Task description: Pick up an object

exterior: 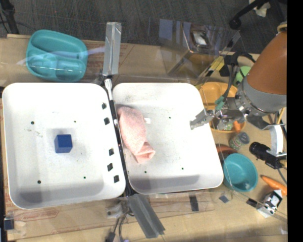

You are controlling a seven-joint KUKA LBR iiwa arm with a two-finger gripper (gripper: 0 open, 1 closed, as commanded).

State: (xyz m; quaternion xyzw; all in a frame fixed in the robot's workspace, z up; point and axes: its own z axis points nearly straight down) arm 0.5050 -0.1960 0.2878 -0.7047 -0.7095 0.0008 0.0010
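Observation:
A pink cloth (135, 133) lies bunched against the left wall of the right bin (192, 178). In the left bin (20, 115) a small blue cube (63, 143) rests on the floor, left of centre. My gripper (199, 120) hangs over the right bin's right edge, well to the right of the cloth, with a grey finger (197, 121) pointing left. Nothing shows between its fingers, and their spacing is hard to read from this angle.
A teal plastic container (56, 55) sits behind the left bin. Right of the right bin stand a teal bowl (240, 172), a yellow object (216, 92), an orange carrot-like piece (275, 182) and other small clutter on the bench.

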